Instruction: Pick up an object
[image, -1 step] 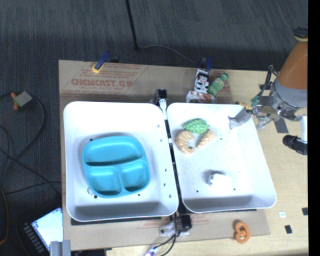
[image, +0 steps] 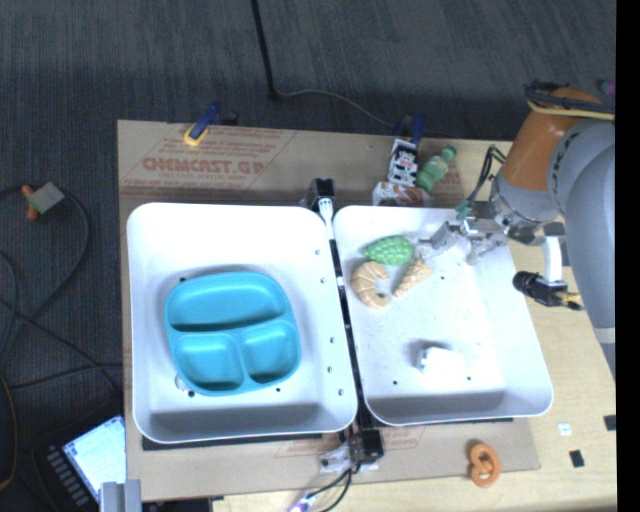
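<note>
Nearest the camera, on the bench's front edge: a small orange pretzel-shaped ring (image: 484, 462), lying just outside the right bin.

Left bin (image: 150, 300): holds a blue divided tray (image: 232, 331), three compartments, sitting flat near the bin's middle.

Right bin (image: 500, 340): a small white object (image: 433, 356) lies alone toward the front, pale against the floor and hard to name. Farther back, a cluster of toy food: a tan croissant-like pastry (image: 371, 281), a green leafy or bumpy piece (image: 387, 249) touching it from behind, and a tan cone-shaped piece (image: 412, 277) beside both.

Gripper (image: 450, 238): over the back of the right bin, just to the right of the food cluster, arm entering from the right with the orange band (image: 533, 150) above the wrist. The metal fingers look spread apart, nothing seen between them. Whether a fingertip touches the cone piece cannot be told.

Behind the bins, on the brown board: printed red lettering reads roughly "CHEMCAST GP" (image: 203, 165). A blue and yellow clamp (image: 202, 124) at the back left edge. Near the back middle, a green bottle-shaped toy (image: 434, 168) beside a small printed carton (image: 399, 174); its print is unreadable.
</note>
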